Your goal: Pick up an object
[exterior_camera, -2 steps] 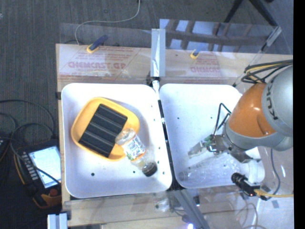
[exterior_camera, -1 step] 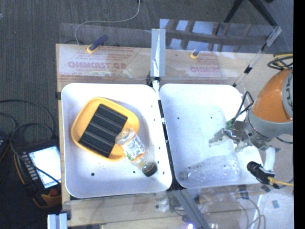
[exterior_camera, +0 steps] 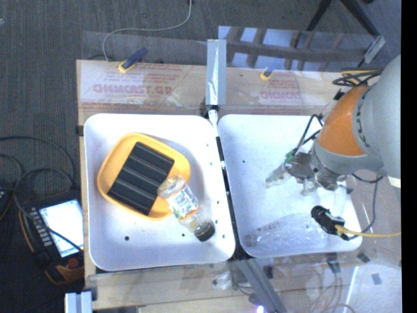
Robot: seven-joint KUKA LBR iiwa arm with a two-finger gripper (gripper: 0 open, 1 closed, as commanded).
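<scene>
While the end effector (exterior_camera: 291, 173) hangs over the right bin (exterior_camera: 260, 142), at the right-centre of the frame, every candidate object lies in the left bin (exterior_camera: 130, 256), well apart and across the divider between the two. Whether it is released or clenched, cannot tell; metal parts blur together under the orange band. Nothing visible in its grip.

Nearest object: a clear plastic bottle (exterior_camera: 184, 207), lower centre of the frame, down and to the left of the end effector. Long axis runs diagonally, upper left to lower right, dark cap (exterior_camera: 204, 231) at the lower-right end, near the bin's inner wall. Label with green and white print; body transparent, likely slippery.

Its upper end touches a yellow tray (exterior_camera: 111, 171) carrying a black ribbed block (exterior_camera: 141, 178), further left.

Judgement: next move calls for travel leftward over the divider.
</scene>
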